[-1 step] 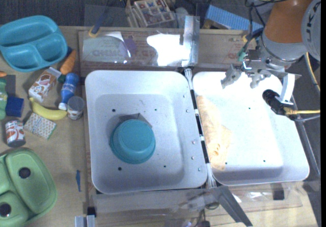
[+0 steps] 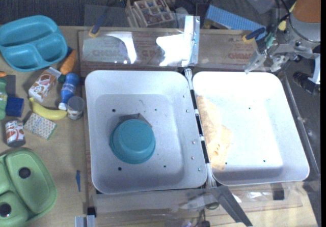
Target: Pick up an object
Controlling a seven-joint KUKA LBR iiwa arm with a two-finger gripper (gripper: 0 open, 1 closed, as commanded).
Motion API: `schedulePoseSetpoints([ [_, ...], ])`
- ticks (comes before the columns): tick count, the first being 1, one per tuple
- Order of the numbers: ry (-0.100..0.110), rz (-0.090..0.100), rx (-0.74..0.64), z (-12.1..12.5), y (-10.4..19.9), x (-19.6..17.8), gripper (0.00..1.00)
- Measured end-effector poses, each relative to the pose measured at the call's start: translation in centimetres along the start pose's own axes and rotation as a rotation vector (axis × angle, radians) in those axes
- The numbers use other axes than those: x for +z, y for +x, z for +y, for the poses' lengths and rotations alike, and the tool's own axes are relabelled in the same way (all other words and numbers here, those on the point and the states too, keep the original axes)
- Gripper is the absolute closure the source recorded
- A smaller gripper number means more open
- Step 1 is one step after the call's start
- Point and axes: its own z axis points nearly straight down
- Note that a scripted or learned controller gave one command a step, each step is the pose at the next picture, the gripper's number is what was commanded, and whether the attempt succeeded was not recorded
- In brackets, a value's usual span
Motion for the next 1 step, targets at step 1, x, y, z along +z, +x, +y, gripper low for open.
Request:
schedulePoseSetpoints([
  [1, 0.006, 0.003, 0.200, 1.05, 10.52, 5.98, 0.00],
])
